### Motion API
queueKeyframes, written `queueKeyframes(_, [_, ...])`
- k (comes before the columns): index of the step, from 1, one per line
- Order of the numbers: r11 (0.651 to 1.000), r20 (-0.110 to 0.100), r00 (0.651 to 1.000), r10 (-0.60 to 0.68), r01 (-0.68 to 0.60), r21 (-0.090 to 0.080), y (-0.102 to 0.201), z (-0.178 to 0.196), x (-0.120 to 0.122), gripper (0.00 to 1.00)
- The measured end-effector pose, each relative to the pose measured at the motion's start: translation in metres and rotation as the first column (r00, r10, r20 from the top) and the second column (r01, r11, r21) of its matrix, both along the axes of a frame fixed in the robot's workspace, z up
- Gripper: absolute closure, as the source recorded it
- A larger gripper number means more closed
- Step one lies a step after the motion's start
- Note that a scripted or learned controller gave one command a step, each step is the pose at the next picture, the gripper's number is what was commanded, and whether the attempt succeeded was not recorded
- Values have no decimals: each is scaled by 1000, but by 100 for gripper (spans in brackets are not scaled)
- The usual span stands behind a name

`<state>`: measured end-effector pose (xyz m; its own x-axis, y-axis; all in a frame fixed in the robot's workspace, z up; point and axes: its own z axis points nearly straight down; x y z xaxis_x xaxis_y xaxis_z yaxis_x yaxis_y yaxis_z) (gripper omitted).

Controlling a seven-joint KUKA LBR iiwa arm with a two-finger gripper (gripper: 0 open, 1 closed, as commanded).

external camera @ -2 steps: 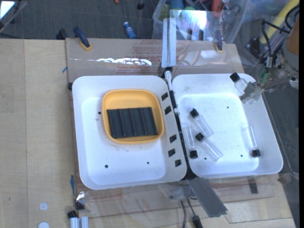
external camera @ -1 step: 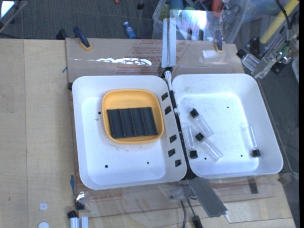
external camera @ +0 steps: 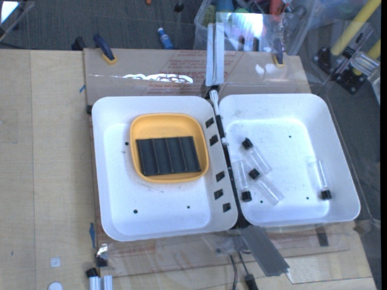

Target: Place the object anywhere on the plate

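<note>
Two shallow white plastic bins sit side by side on the bench, touching along a centre seam.

Left bin (external camera: 115, 210): holds one squarish yellow-orange plate with rounded corners (external camera: 140, 132), set toward the far side. On the plate lies one dark grey ribbed rectangular block (external camera: 168, 156), covering most of the plate's floor, long side running left to right. A few small dark specks dot the bin's near floor; what they are is too small to tell.

Right bin (external camera: 338, 162): holds four clear plastic vials with black caps. One slants near the bin's middle (external camera: 255, 154), cap toward the far left. Two lie close to the left wall (external camera: 243, 180) and (external camera: 265, 187), just beside one another. One lies well apart by the right wall (external camera: 318, 177), cap toward the near edge.

Gripper and arm: no part is visible over either bin, so whether the claw is released or clenched cannot be told.

Step in hand, as a judgement: if the ribbed block is the object, it already rests on the plate and the placing looks complete. If a vial is meant, no pick has begun; the next move would call for a descent into the right bin, a grasp across a vial's narrow body, and a carry over the centre seam to the plate's bare rim area.
</note>
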<state>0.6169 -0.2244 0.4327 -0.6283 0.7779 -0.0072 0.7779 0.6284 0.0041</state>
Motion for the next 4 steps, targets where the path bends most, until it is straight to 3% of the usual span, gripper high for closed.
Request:
queueKeyframes(1, [969, -2, 969, 247, -247, -1, 2, 4, -3, 100])
queueKeyframes(2, [916, 1, 916, 401, -401, -4, 3, 4, 2, 100])
queueKeyframes(3, [653, -1, 653, 757, -757, -7, 3, 4, 21, 100])
queueKeyframes(4, [330, -4, 330, 944, -944, -9, 3, 4, 36, 100])
